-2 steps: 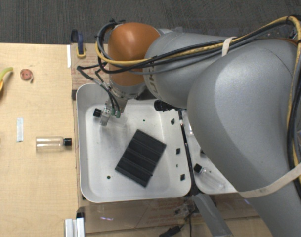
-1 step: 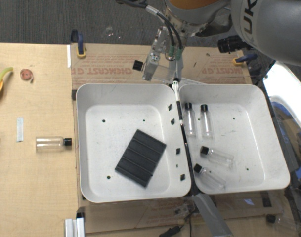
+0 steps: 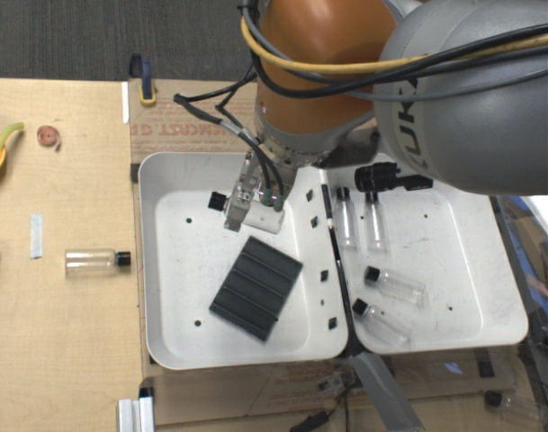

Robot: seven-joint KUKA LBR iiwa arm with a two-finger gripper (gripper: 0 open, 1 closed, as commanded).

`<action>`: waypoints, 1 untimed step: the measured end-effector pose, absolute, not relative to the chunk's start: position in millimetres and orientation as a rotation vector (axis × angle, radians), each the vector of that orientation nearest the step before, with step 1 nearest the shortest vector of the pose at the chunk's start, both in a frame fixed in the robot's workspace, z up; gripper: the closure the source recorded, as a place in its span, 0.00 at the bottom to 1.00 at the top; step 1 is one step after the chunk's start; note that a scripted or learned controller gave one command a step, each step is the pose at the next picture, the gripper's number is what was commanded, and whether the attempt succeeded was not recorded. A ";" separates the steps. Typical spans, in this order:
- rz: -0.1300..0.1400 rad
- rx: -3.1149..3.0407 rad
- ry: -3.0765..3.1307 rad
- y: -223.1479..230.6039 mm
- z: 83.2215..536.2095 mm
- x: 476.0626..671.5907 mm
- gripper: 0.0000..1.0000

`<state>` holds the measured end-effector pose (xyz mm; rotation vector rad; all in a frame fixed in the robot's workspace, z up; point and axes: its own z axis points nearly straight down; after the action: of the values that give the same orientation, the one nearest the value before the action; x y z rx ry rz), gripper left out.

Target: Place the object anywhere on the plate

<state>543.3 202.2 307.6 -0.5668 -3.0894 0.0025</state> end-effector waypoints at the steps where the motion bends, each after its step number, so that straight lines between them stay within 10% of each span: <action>1: 0.003 -0.526 -3.095 213.6 176.8 477.5 1.00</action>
<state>477.5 213.6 176.8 -0.5262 -3.0946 0.0032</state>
